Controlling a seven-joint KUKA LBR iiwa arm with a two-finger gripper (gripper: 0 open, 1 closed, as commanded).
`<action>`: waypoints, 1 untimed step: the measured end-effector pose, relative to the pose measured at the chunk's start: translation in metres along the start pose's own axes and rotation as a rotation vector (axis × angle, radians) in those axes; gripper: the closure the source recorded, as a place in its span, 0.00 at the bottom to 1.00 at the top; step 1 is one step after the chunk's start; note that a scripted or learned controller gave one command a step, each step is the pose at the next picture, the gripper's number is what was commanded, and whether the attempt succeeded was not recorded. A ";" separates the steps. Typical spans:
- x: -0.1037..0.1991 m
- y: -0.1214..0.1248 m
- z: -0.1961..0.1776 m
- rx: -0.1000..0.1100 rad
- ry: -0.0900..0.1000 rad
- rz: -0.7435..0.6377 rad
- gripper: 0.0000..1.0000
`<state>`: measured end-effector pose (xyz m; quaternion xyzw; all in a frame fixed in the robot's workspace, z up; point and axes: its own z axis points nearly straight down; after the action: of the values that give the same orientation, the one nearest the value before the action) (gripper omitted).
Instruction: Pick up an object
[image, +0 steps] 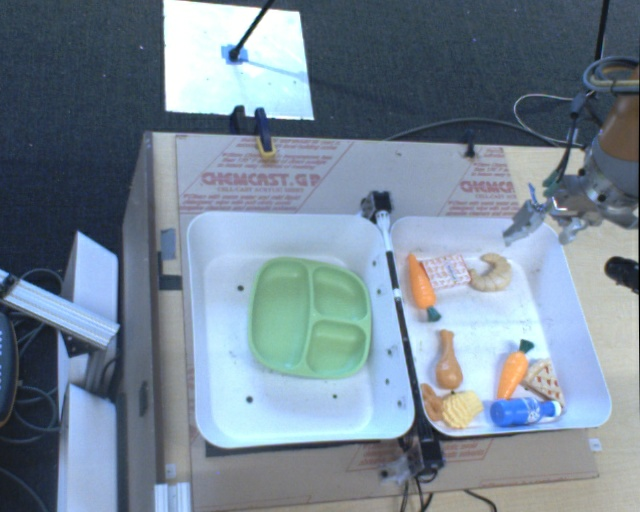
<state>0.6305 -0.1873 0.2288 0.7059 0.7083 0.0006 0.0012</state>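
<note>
Two shallow white bins side by side on the desk (300, 165), split by a black divider rail (398, 310); every place below given relative to that rail.

Left of the rail: the left bin (215, 300), holding a green sectioned plate (308, 318) lying flat near its middle.

Right of the rail: the right bin (580, 340), holding the toy foods. Just beside the rail, near its upper end, a carrot (421, 284) pointing down the bin. Touching that carrot's far side, a pink-and-white wafer (444, 271). Further right again, just beside the wafer, a pale croissant (491, 272). Lower down and near the rail, a brown drumstick (447, 362) lying lengthwise. At the rail's lower end, a yellow corn piece (459, 408) with a small orange-brown bit (433, 399) touching its rail-side edge. Right of the corn, a blue bottle (519, 411) on its side. Above the bottle, a second carrot (514, 371), tilted, green top uppermost. Just beside that carrot, away from the rail, a waffle wedge (543, 381).

Well right of the rail's upper end, over the right bin's far corner: the claw (545, 224), fingers spread apart, nothing between them, up and to the right of the croissant and apart from it. Grey wrist and orange band behind the claw, toward the frame edge.
</note>
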 end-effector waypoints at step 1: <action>0.049 0.038 0.082 0.003 0.002 -0.002 0.00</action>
<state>0.6684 -0.1382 0.1465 0.7051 0.7091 0.0003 -0.0007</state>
